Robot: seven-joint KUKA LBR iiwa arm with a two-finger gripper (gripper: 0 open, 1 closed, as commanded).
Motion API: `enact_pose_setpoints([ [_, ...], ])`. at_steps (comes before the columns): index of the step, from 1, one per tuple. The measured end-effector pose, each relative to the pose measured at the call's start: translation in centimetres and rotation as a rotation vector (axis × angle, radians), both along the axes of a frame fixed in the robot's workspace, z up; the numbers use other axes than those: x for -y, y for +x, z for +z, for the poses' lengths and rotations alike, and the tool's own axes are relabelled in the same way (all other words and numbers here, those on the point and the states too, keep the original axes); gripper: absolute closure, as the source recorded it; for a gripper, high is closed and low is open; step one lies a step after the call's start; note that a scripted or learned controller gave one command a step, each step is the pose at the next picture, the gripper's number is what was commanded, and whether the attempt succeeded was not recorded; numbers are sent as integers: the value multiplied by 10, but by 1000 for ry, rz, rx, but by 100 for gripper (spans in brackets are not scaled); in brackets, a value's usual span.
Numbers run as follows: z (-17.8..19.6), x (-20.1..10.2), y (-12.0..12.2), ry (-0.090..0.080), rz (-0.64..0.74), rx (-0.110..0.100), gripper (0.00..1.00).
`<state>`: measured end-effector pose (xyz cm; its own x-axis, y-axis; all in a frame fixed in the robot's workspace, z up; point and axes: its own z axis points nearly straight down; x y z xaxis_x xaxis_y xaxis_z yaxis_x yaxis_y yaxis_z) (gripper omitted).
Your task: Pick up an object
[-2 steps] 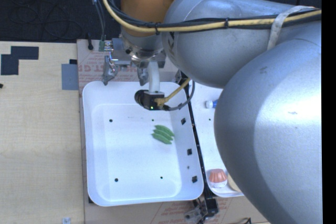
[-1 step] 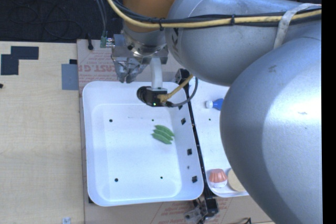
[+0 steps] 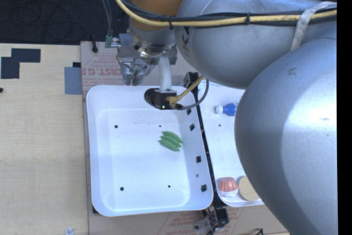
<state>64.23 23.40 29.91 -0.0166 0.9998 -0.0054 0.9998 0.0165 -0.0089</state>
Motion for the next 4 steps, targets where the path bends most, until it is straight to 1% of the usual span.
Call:
enact_pose_setpoints([
  [1, -49, -5, -51, 2, -13, -2, 100],
  [2, -92, -8, -74, 2, -17, -1, 100],
  [3, -89, -8, -72, 4, -19, 4, 0],
  [4, -89, -8, -72, 4, -19, 4, 0],
])
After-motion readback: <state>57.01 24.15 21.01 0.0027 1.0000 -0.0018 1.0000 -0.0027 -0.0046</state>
